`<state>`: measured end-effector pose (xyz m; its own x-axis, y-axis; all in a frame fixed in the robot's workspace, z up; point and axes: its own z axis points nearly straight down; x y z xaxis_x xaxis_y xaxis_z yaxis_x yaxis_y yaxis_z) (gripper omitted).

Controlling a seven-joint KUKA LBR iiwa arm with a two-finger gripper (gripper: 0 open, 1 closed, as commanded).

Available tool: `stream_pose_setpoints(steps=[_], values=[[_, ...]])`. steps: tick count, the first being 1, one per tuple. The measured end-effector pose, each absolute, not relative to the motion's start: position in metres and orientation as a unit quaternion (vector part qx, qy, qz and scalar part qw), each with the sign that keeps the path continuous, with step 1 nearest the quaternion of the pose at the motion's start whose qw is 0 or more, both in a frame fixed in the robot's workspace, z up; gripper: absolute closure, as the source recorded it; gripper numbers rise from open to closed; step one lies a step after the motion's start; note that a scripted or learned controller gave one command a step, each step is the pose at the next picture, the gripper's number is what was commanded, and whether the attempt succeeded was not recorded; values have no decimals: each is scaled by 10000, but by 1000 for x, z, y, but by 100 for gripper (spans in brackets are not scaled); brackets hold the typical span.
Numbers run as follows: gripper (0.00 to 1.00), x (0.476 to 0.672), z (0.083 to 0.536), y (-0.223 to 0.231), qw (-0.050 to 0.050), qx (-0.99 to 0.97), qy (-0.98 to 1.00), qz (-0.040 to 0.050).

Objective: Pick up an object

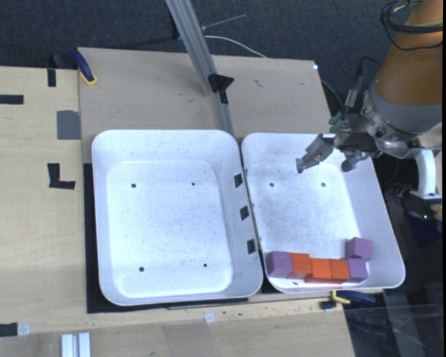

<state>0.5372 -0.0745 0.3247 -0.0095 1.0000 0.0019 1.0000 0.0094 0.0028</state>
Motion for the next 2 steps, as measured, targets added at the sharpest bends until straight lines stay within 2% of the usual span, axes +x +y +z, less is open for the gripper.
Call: stream_pose_setpoints(steps=[1, 2], values=[[0, 517, 274, 3, -31, 7043, 7099, -17], [0, 538, 195, 86, -33, 7042, 7100, -27]])
